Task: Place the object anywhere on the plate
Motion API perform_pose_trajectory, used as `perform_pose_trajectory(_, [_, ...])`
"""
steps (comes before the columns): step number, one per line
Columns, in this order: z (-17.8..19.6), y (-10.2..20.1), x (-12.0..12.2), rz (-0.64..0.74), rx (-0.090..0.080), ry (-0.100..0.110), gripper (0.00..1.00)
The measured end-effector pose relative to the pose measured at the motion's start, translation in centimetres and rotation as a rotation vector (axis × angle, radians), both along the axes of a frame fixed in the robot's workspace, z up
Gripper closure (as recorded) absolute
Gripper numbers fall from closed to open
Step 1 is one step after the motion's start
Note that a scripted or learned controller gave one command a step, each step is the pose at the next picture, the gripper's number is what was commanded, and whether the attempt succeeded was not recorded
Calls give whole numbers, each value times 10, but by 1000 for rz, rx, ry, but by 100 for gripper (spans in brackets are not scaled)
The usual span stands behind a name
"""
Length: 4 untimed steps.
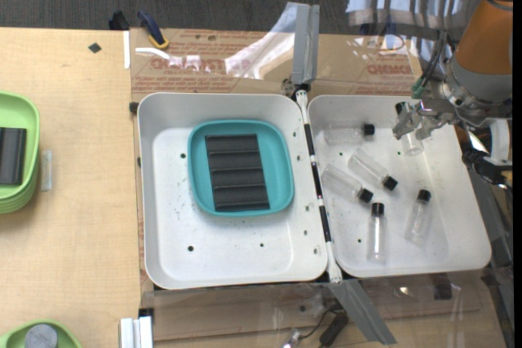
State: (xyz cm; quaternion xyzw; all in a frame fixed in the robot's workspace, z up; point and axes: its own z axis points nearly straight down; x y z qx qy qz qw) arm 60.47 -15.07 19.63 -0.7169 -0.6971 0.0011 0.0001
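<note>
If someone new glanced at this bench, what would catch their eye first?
Probably the teal plate with a dark ribbed insert, sitting in the left bin. Next, the clear vials with black caps scattered across the right bin, and the arm's hand over that bin's far right corner.

Arm (pixel 487 28): one, grey, entering from the view's right edge at the upper corner. Orange band above the wrist, broad, facing the camera; dark cables loop over its top. Wrist: grey collar below the band, angled down and toward the view's left. Gripper (pixel 410 129): two-finger, metallic, extending leftward from the wrist, low over the right-hand bin's far right corner. Finger detail small and glare-washed; too indistinct to read.
</note>
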Motion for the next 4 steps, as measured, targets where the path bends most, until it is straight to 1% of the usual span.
perform_pose_trajectory(1, [-6, 85, 2, 196, 1, 2, 100])
perform_pose_trajectory(2, [2, 114, 38, 337, 0, 0, 100])
perform_pose_trajectory(3, [22, 152, 54, 517, 0, -2, 100])
perform_pose_trajectory(4, [27, 198, 54, 662, 0, -1, 100])
